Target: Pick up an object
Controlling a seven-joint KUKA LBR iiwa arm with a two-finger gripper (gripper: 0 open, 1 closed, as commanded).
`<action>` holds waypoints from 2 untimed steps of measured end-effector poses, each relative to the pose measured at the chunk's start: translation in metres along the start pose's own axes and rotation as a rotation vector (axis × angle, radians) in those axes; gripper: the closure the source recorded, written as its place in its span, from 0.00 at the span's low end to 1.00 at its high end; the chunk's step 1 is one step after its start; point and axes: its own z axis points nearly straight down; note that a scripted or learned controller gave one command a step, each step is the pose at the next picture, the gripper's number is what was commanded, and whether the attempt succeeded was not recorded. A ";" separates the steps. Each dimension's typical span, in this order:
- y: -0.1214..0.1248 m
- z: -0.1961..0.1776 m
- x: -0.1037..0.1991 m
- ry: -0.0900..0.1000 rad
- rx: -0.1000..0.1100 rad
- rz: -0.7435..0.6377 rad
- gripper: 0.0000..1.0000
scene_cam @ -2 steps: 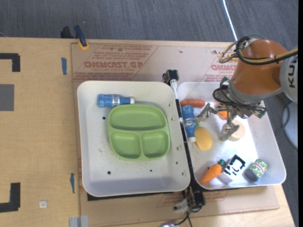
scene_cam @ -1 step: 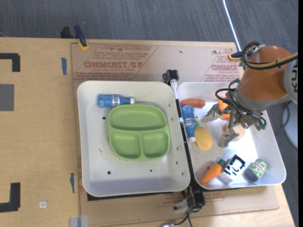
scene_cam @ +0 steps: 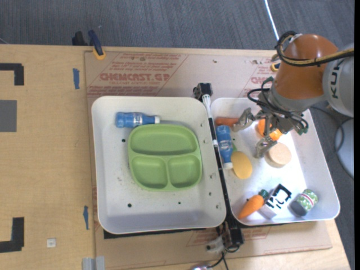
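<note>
Right bin (scene_cam: 322,167): we list the gripper (scene_cam: 254,133) low over its upper middle, fingers spread wide, nothing between them. Beneath it: bottle (scene_cam: 224,144), yellow piece (scene_cam: 242,165), wooden disc (scene_cam: 279,156) (just beside). Carrot (scene_cam: 251,205) near the front.

Matt green plastic tray (scene_cam: 165,155), smooth glossy white plastic bins (scene_cam: 107,167), brown cardboard sheet (scene_cam: 146,75), pale wood-look bench (scene_cam: 42,151)
</note>
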 end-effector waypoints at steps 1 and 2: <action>-0.028 0.001 0.009 -0.007 0.003 -0.712 0.00; 0.000 0.000 0.047 -0.005 0.002 -1.052 0.00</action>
